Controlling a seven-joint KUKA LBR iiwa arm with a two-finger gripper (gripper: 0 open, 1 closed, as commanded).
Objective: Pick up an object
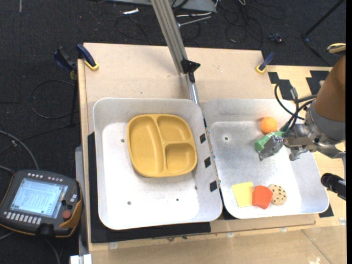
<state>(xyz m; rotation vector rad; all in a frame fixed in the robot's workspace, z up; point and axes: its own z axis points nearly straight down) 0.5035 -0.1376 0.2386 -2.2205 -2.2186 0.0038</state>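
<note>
My gripper (281,152) hangs over the middle of the right bin (236,142), its two grey fingers (268,150) spread open with nothing between them. A small green object (264,142) lies right against the left finger, on its outer side. Just behind it rests an orange ball (269,125). Along the bin's front edge sit a yellow block (242,194), a red object (262,197) and a brown cookie (278,194), close together.
A yellow divided plate (163,145) lies in the left bin (110,164). A slanted metal pole (171,29) rises from the gap between the bins. A teach pendant (38,199) sits on the floor at the left.
</note>
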